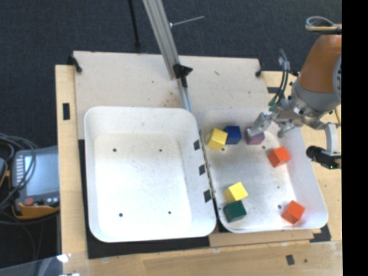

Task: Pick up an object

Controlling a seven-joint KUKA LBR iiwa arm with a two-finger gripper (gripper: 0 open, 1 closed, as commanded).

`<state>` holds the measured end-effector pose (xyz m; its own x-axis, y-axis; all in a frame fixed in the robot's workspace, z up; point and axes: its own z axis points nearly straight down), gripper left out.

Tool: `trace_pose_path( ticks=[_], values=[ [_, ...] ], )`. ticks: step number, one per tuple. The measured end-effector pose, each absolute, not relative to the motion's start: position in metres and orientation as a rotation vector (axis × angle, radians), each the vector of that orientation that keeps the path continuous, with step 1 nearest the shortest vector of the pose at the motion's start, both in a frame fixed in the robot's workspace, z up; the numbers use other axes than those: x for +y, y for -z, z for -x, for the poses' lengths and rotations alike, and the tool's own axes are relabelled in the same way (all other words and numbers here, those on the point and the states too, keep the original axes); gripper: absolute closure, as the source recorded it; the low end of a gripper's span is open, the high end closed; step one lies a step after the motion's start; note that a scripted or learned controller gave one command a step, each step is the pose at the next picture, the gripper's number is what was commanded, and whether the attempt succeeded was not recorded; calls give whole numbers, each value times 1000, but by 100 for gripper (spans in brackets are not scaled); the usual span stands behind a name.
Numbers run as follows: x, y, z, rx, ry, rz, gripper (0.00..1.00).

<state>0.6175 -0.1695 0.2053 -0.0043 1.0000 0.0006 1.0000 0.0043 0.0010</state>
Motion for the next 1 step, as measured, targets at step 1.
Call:
trace_pose_path(
  ticks=[1],
  values=[
    [-170,-205,-617,2227,-1,-2215,0]
  ],
)
